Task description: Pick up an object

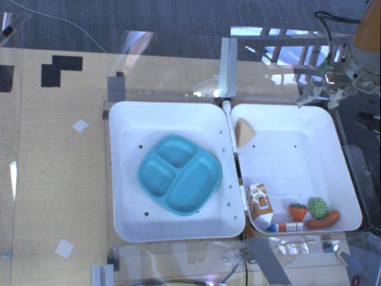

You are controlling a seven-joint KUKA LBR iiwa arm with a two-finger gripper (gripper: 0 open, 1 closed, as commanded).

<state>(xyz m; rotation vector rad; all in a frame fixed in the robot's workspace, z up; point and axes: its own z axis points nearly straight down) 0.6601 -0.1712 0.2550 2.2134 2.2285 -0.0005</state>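
Note:
My gripper (318,98) hangs over the far right rim of the right bin (297,154), fingers spread open with nothing between them. Well below it, in that bin's near right corner, lie a red strawberry-like toy (298,211), a green bumpy toy (318,207), a brown sausage (322,220) and a small white tube with red and blue ends (286,226). An orange and white carton (259,201) leans against the near left wall. A tan wedge (244,131) rests at the bin's far left side.
The left bin (128,136) holds a blue divided plate (180,174). A grey metal post (228,67) stands behind the seam between the bins. Metal frame parts (286,52) sit behind the right bin near the arm.

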